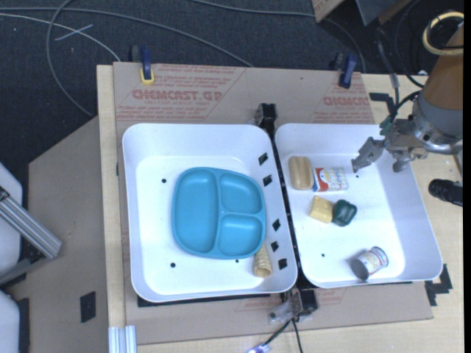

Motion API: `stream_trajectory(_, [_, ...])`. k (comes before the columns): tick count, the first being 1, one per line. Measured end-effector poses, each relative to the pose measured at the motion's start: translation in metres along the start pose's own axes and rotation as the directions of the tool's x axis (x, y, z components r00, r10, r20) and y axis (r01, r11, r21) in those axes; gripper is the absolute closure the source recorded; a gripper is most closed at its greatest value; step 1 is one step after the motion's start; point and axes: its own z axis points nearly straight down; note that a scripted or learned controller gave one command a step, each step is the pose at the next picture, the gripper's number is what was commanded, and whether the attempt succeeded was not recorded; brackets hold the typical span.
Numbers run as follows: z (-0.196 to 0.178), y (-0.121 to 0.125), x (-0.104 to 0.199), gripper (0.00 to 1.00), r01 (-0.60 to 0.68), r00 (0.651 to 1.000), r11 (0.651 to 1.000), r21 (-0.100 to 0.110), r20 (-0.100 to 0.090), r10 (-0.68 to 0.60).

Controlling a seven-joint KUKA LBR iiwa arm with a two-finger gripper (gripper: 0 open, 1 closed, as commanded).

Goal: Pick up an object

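My gripper (381, 159) hangs over the upper right part of the right bin (412, 219), its two fingers spread open with nothing between them. To its left lie a tan bread-like piece (299, 173) and a small white carton with red and blue print (330, 179). Below those sit a yellow block (321, 209) touching a dark green lump (344, 212). A small grey can (369, 262) lies on its side near the bin's front edge. All of these are apart from the gripper.
The left bin (143, 197) holds a blue divided plate (218, 212) and a tan cone-like piece (262, 262) at its front right corner. Black clips run along the divider (278, 197) between the bins. The arm (445, 87) enters at the right edge.
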Motion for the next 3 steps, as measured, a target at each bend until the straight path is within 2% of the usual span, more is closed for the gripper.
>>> stream_trajectory(1, [-0.008,0.003,0.001,0.0,0.003,1.0,1.0,-0.015,0.003,-0.003])
stream_trajectory(2, [0.046,-0.005,0.006,0.0,0.003,1.0,1.0,-0.012,0.002,-0.003])
stream_trajectory(3, [0.093,-0.002,-0.002,0.0,0.003,1.0,1.0,-0.011,0.002,-0.003])
